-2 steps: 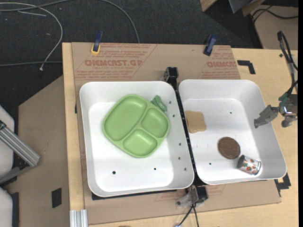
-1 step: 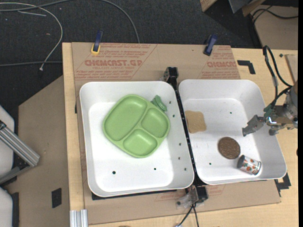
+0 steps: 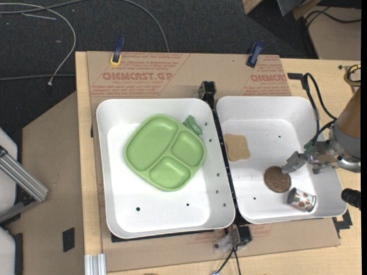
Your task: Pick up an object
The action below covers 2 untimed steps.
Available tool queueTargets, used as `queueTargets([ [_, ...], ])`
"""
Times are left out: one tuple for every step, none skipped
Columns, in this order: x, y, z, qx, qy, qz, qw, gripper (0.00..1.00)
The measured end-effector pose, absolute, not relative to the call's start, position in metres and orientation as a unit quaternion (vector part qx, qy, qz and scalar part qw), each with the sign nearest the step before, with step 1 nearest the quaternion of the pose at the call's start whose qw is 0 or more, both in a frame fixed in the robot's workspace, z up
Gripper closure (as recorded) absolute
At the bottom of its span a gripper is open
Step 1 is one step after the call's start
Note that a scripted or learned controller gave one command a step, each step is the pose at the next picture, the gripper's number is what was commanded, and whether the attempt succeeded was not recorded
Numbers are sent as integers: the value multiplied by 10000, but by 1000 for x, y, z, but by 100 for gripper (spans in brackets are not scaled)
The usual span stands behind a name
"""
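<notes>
The right bin (image 3: 269,110) holds three loose things. A flat tan square (image 3: 236,147) lies near its left wall. A brown round disc (image 3: 277,179) lies toward the front right. A small patterned can (image 3: 301,199) lies on its side by the front right corner. My gripper (image 3: 296,161) reaches in from the right and hangs just above and to the right of the brown disc, with nothing seen held in it. The grey arm (image 3: 350,133) stands over the bin's right rim.
The left bin (image 3: 114,199) holds a green divided plate (image 3: 165,152) with a small green piece (image 3: 193,125) at its upper right edge. Black clips (image 3: 207,89) sit where the bins meet. Blue clamps (image 3: 118,50) pin the cardboard at the back.
</notes>
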<state>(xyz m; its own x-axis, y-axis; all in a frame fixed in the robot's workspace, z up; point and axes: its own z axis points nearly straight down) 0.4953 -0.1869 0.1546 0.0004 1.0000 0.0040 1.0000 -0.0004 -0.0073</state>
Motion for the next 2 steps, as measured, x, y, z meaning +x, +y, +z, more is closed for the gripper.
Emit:
queueTargets([
  [487, -185, 95, -7075, -7067, 9, 38, 0],
  [489, -185, 109, -7073, -7069, -8, 3, 100],
])
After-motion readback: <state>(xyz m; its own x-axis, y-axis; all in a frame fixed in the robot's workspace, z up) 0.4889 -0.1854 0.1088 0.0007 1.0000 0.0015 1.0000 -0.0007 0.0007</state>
